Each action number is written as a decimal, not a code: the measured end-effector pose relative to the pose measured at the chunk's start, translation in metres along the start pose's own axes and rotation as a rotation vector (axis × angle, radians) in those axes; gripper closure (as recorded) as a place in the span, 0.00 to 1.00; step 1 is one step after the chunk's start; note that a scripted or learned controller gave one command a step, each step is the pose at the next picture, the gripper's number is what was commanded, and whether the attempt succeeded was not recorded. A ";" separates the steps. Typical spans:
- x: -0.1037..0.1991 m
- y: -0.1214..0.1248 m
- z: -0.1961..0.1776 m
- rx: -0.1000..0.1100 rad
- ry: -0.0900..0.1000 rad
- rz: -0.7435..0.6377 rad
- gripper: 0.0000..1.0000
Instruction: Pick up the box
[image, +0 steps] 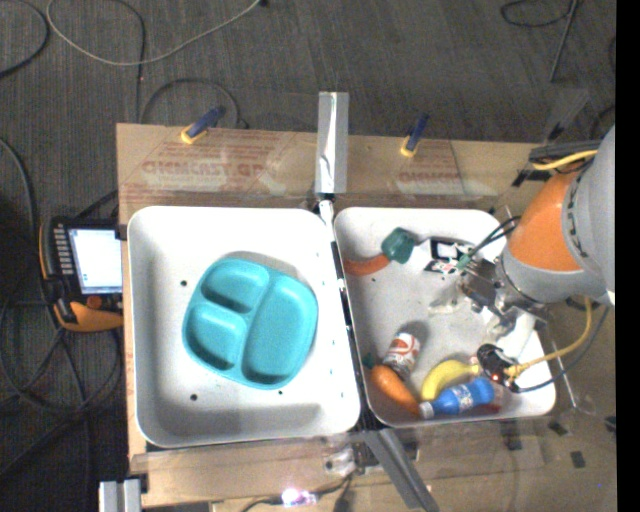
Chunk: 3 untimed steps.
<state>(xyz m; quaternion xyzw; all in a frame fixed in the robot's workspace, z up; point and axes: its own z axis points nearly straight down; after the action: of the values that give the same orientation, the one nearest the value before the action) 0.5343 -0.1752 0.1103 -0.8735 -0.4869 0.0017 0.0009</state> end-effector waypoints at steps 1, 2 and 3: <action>0.023 0.087 0.019 0.026 0.002 0.088 0.00; 0.036 0.085 0.018 0.027 -0.026 0.145 0.00; 0.033 0.111 0.018 0.096 -0.022 0.146 0.00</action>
<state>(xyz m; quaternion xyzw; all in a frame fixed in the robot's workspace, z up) 0.6455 -0.2057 0.0917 -0.9055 -0.4212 0.0347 0.0374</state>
